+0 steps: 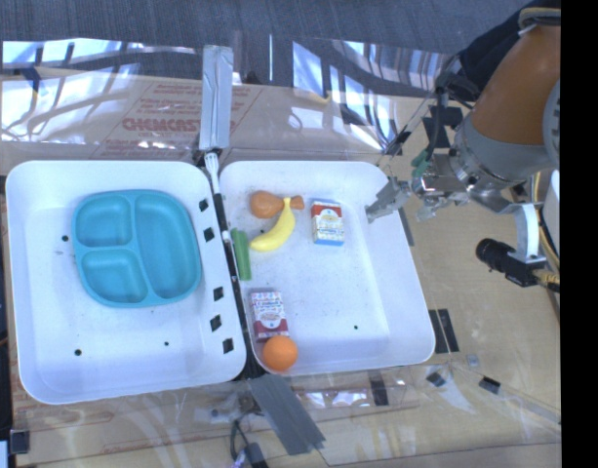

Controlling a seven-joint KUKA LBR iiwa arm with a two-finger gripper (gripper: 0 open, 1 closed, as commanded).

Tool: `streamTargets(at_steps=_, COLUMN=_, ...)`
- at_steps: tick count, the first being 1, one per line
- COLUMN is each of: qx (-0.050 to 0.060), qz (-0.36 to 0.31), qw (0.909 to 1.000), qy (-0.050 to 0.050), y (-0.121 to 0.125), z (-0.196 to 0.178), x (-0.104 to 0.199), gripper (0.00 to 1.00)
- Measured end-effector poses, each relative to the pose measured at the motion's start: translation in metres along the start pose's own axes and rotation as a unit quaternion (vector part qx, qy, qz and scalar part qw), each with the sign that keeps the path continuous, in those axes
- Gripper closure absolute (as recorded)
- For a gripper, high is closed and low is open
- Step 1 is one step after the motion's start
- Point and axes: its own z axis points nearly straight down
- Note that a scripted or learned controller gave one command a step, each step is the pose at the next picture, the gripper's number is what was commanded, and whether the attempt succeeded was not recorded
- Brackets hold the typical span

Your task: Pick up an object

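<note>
- Arm (508, 105) coming in from the right, its jaws (388, 201) hanging over the right bin (396, 291) at the upper right rim, nothing held.
- Can't tell how wide the jaws are; too small and blurred to call.
- Targets all in the right bin: banana (274, 232), small carton (327, 222) just right of it, brown pear-ish fruit (266, 204) touching the banana's top end.
- Green stick (241, 253) lies along the left wall, awkward for a pinch.
- Near the front edge: red-and-white box (267, 313) w/ an orange (279, 353) right below it, touching.
- Left bin (35, 359) has the blue divided tray (138, 246), not worth chasing.
- Best bet imo: the small carton. Closest to the jaws, flat sides, a bit of room around it.
- Do it well: centre above, line the jaws across the narrow sides, drop straight, close, lift slow.
- Risk: nudging the banana, or clipping the rim on the way in.
</note>
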Motion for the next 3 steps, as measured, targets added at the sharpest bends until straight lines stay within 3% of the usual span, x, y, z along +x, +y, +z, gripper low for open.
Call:
streamTargets(at_steps=1, qx=0.004, qz=-0.003, qw=1.0, qy=0.001, y=0.092, z=0.096, x=0.041, gripper=0.0)
streamTargets(at_steps=2, qx=0.0, qz=-0.015, qw=0.9999, qy=0.0, y=0.104, z=0.195, x=0.006, gripper=0.0)
streamTargets(at_steps=3, qx=0.001, qz=-0.018, qw=0.9998, qy=0.0, y=0.105, z=0.185, x=0.007, gripper=1.0)
